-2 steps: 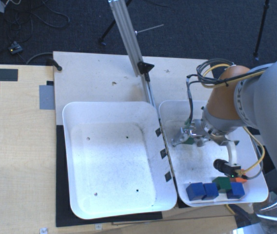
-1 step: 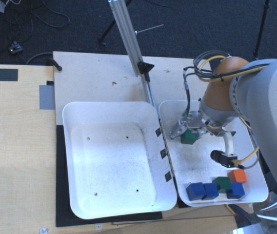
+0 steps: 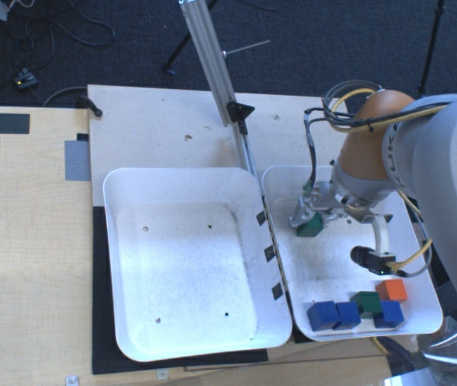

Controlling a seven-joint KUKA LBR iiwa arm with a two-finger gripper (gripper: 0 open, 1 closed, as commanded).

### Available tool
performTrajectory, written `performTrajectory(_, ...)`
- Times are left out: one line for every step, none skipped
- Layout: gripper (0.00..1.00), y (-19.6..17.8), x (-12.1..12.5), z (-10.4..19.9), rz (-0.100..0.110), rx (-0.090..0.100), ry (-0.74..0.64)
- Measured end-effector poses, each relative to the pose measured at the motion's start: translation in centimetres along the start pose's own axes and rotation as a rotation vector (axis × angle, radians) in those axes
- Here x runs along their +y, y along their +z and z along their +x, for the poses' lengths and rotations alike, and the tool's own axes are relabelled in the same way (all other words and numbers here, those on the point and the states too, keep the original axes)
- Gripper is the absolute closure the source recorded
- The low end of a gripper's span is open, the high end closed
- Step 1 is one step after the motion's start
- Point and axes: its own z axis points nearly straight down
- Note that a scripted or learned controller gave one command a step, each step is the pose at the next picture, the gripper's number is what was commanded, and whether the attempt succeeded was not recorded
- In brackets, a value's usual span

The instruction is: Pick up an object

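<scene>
My gripper (image 3: 312, 218) is over the upper middle of the right bin (image 3: 291, 215), at the end of the grey arm with its orange band. A small dark green block (image 3: 310, 227) sits between its fingertips, and the fingers look shut on it. Whether the block is off the bin floor is not clear. Several other blocks lie in the right bin's near corner: two blue blocks (image 3: 323, 315) (image 3: 347, 314) side by side, a third blue block (image 3: 388, 316), a green block (image 3: 367, 301) and an orange block (image 3: 392, 289).
The left bin (image 3: 124, 215) lies beside the right one, with black clips (image 3: 269, 252) along the shared rim. A slanted aluminium post (image 3: 212, 63) runs down to the bins' far edge. Cables and a black connector (image 3: 371, 257) hang from the arm over the right bin.
</scene>
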Motion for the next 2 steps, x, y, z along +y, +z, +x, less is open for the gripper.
performTrajectory(1.00,-9.4,-4.6,6.3,-0.005,0.004,0.000)
performTrajectory(1.00,-8.9,-8.3,13.3,0.004,0.004,-0.001)
